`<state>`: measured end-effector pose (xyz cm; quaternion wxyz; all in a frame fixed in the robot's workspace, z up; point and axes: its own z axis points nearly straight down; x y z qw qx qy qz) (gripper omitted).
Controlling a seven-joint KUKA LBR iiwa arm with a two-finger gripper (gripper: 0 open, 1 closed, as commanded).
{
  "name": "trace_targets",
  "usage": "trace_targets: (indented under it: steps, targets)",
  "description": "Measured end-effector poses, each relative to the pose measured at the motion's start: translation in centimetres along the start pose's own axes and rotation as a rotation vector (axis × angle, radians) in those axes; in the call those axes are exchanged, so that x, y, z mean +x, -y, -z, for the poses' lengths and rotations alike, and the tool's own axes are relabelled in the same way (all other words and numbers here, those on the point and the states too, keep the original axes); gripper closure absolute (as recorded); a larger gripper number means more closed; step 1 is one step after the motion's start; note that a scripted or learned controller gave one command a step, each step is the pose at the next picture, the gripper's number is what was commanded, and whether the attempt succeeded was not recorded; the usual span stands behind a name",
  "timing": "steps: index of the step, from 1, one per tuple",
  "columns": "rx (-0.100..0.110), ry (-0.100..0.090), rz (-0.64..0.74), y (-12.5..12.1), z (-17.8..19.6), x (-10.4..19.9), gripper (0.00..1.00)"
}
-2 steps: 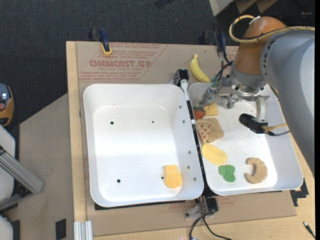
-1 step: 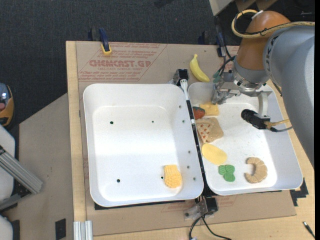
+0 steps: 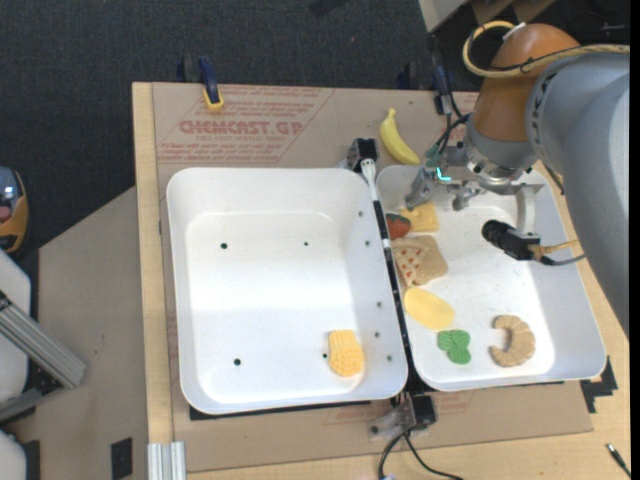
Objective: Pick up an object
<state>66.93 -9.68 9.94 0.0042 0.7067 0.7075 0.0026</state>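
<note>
My gripper (image 3: 446, 194) hangs over the far left corner of the right bin (image 3: 560, 313), fingers pointing down and open, with nothing between them. Just below it lie a yellow cheese block (image 3: 424, 217) and a small red piece (image 3: 398, 226). Further toward the front lie a waffle-like slice (image 3: 421, 262), a flat yellow piece (image 3: 430, 308), a green broccoli (image 3: 455, 346) and a croissant (image 3: 513, 340). A corn cob (image 3: 345, 353) lies in the left bin (image 3: 260, 268) near its front right corner.
A banana (image 3: 398, 138) lies on the bench behind the right bin. A black part on a cable (image 3: 510, 240) hangs from the arm over the right bin. The arm's grey body covers that bin's far right side.
</note>
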Motion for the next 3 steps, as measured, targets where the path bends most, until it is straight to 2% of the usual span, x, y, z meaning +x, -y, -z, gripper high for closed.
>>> trace_targets:
  steps: [1,2,3]
  targets:
    - [0.012,-0.002,0.000,0.3,-1.5,0.5,0.00]
    - [-0.002,0.002,-0.001,0.0,0.2,0.4,1.00]
    - [0.001,0.001,0.000,0.0,0.0,0.4,0.00]
